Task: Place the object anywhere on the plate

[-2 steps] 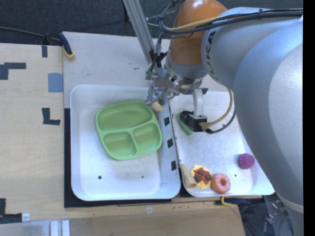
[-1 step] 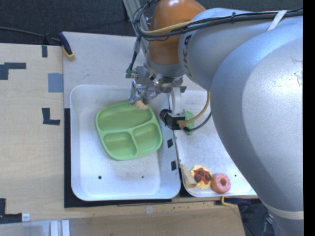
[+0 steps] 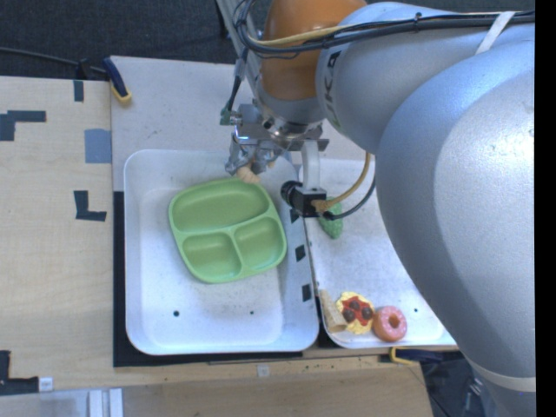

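Note:
A light green plate (image 3: 228, 233) with three compartments lies in the left white bin (image 3: 208, 320), toward its right side. My gripper (image 3: 248, 170) hangs over the plate's far rim, pointing down from the orange-banded wrist. A small tan object (image 3: 250, 177) sits between the fingertips, just above the far edge of the large compartment. The gripper is shut on it. The wrist hides the upper part of the fingers.
In the right bin (image 3: 369, 259) lie a small green item (image 3: 331, 227) near the divider, a pizza slice (image 3: 350, 311) and a pink doughnut (image 3: 389, 323) at the front. The big grey arm covers most of that bin. A yellow-and-blue clamp (image 3: 117, 81) rests at the back left.

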`<state>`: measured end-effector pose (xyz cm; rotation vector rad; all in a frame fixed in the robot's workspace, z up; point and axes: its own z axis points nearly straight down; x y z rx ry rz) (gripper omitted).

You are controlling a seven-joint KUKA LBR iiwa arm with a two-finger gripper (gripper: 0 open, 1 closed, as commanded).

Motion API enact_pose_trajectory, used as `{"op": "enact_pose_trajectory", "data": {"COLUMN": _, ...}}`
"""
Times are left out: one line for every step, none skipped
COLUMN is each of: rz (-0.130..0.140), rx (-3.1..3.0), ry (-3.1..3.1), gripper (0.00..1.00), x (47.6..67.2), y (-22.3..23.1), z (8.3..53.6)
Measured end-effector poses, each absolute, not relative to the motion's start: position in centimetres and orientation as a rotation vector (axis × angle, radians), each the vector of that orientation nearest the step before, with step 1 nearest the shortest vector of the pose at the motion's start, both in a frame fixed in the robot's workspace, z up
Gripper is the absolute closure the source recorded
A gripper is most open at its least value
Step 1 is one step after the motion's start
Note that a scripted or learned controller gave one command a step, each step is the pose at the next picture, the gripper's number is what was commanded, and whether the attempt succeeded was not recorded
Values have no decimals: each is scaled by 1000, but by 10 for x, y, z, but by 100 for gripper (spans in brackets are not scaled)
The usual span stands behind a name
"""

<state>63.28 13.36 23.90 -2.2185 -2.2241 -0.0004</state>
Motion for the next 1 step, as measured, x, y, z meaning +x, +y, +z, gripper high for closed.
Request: {"op": "enact_pose_trajectory", "data": {"rz": 4, "rx": -2219, "ry": -2223, "gripper": 0, "x": 632, "y": 133, "z": 238}}
